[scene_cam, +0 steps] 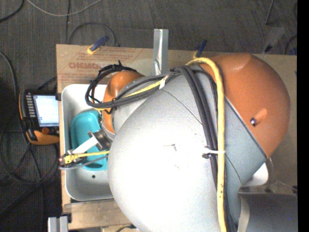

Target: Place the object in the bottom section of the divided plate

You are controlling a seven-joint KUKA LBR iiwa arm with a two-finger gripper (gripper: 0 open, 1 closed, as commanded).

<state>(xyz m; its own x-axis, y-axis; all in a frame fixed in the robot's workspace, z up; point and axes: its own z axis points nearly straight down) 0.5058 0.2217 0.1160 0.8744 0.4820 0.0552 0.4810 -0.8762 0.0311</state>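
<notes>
Plate (86, 129): one, teal, smooth glossy plastic with rounded corners. It lies in the left bin (67, 111), toward 9 o'clock of the frame. Its visible part has its long axis running 12 to 6 o'clock. Its 3 o'clock side is under the arm, and I cannot make out the dividers or sections.

Bins: two, shallow, white and matte. The left one is a rounded rectangle. Of the right one, a pale sliver (259, 176) shows near 4 o'clock.

Arm (174, 149): one, with a smooth grey domed shell and a glossy orange band (251, 98) at 2 o'clock. Black and yellow cables run over it.

Gripper (99, 140): it sits over the plate's 3 o'clock edge, mostly hidden by the arm. I cannot tell how far open it is or whether it has hold of anything.

Surroundings: a brown board (82, 64) with red lettering lies under the bins. Two blue clamps (96, 43) are on the board's 12 o'clock edge. One handheld pendant (41, 115), orange and black with a lit screen, lies at 9 o'clock on grey carpet (43, 13).
</notes>
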